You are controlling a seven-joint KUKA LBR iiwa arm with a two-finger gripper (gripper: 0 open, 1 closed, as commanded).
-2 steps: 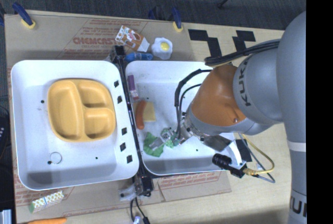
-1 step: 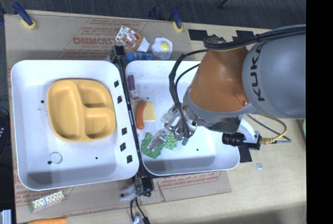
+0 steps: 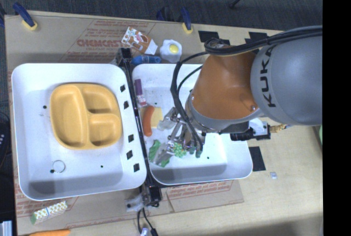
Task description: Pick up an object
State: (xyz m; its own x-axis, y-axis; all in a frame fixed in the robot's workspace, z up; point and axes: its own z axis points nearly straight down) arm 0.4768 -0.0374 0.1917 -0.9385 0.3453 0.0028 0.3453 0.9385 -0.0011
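1. Camera view looks down at a slant on a counter (image 3: 98,37) covered with brown cardboard, which carries two shallow white bins side by side.
2. Left bin (image 3: 27,119) holds a yellow divided tray (image 3: 85,115), which lies flat toward the far half of the bin and has three compartments.
3. Right bin (image 3: 236,166) holds a small scatter of things along its left side, and the grey arm (image 3: 285,81) with its orange band (image 3: 225,86) reaches over it from the right.
4. Metal hand (image 3: 184,139) hangs below the orange band, low over the middle of the right bin; whether its fingers are wide or narrow cannot be told, as they blur into the clutter beneath.
5. Just left of the hand lie an orange carrot-shaped toy (image 3: 147,121) and a pale yellow piece (image 3: 157,117), touching each other near the bin's left wall.
6. Nearer the front edge, a green piece (image 3: 154,148) and a green and white packet (image 3: 174,150) lie just below the hand; contact with it cannot be told.
7. A purple stick (image 3: 138,87) lies along the far left wall of the right bin.
8. Beyond the bins, on the cardboard, sit a patterned packet (image 3: 134,39), a blue thing (image 3: 146,59) and a white and yellow egg toy (image 3: 171,49).
9. Near the front left corner of the counter lies a small printed wrapper (image 3: 49,211).
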